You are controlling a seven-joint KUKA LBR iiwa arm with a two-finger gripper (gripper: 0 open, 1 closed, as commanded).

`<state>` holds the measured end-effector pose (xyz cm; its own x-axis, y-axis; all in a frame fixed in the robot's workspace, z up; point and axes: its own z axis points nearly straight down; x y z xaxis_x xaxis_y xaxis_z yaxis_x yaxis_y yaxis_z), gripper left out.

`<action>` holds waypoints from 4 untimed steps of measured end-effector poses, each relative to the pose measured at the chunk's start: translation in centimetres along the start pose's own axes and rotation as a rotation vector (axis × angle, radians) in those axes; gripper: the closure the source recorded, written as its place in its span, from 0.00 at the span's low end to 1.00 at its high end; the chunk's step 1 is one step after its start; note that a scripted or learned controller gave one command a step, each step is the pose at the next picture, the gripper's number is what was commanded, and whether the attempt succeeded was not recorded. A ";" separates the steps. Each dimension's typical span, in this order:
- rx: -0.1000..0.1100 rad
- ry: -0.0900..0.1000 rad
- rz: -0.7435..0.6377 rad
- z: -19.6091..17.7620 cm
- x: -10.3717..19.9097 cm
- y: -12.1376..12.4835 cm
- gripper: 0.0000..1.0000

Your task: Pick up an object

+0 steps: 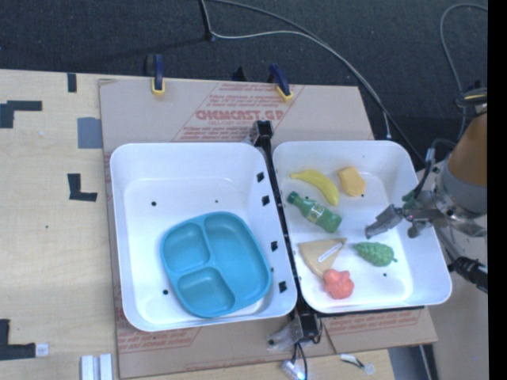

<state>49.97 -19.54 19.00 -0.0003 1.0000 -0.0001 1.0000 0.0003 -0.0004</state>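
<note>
Two bins sit side by side on the tabletop (47, 212). The left bin (131, 169) holds a tray (214, 264) near its front edge. In the right bin (396, 161), a banana (315, 184) and a block (352, 181) lie by the back edge. A bottle (314, 212) lies in front of the banana. A wedge (319, 253) and a berry (338, 284) lie near the front edge. A leafy thing (374, 252) lies right of the wedge. The claw (394, 220) is over the bin's right side, just behind the leafy thing.

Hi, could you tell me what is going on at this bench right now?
A KUKA arm reaches in from the right, its tool low over the right bin, just above a green leafy toy. It holds nothing yet. That bin also has a banana, a green bottle and a red piece. The left bin holds a blue divided plate.
</note>
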 end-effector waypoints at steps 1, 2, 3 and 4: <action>0.003 0.001 0.000 10.8 -1.1 -0.4 0.00; -0.002 -0.002 0.001 9.4 -1.1 -0.3 1.00; -0.003 0.000 -0.006 8.7 3.4 8.9 1.00; -0.005 0.001 -0.005 -1.0 11.0 8.8 1.00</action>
<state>58.81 -8.50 20.03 -0.0053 1.0000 0.0004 1.0000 0.0053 0.0048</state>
